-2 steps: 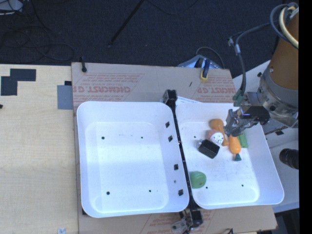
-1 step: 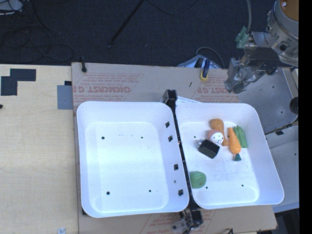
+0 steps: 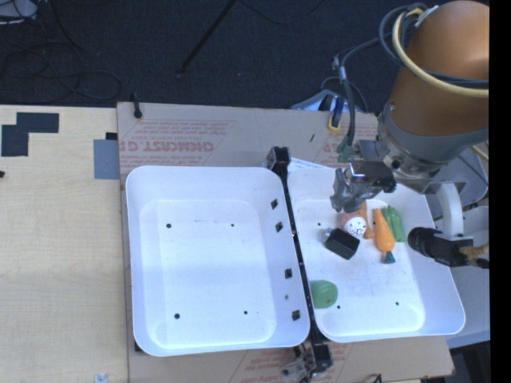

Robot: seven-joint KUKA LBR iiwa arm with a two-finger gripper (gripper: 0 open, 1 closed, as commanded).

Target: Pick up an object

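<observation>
In the right bin [image 3: 435, 313], the pincer [image 3: 349, 202] hangs low over a cluster of small things; whether its fingers are spread or pressed together cannot be told. Just below it lie a white round object [image 3: 356, 227] and a black block [image 3: 342, 244]. To their right lie an orange carrot [image 3: 384, 231] and a green piece [image 3: 394, 221]. A green lump [image 3: 323, 294] sits lower, near the divider. The left bin [image 3: 148, 214] occupies the frame's centre-left.

Plainly a robotics lab bench: two shallow white bins [image 3: 211, 183] clipped side by side on a printed cardboard sheet [image 3: 192, 138]. Behind the bins, loose cables [image 3: 215, 14] trailing over dark carpet; left of them, pale wooden bench [image 3: 56, 262] with black markers.
</observation>
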